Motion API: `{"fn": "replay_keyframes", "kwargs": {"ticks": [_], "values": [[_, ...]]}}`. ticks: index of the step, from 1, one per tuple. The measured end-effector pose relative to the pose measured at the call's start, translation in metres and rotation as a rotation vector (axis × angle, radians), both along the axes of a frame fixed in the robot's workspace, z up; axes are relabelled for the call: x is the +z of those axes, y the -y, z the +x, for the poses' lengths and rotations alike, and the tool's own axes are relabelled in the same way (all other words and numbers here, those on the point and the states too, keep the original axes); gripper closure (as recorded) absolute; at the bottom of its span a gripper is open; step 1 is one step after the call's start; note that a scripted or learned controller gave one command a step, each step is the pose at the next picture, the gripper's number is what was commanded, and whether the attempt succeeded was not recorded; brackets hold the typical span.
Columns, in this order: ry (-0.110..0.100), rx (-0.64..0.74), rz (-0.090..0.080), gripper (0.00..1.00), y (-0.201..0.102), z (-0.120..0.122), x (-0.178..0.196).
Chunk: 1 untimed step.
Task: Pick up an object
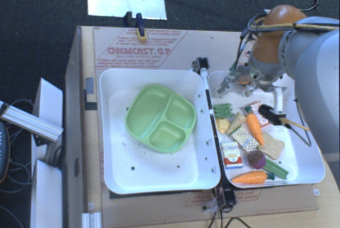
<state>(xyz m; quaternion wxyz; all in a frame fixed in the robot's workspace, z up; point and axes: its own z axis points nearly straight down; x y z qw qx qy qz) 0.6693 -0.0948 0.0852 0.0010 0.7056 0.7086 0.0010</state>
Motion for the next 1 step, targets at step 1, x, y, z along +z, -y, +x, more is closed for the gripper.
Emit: {"fn": "replay_keyframes", "kwargs": {"ticks": [1], "values": [[-0.001,-0.002,0.0,0.0,0.0011,-0.0272,-0.0005]]}}
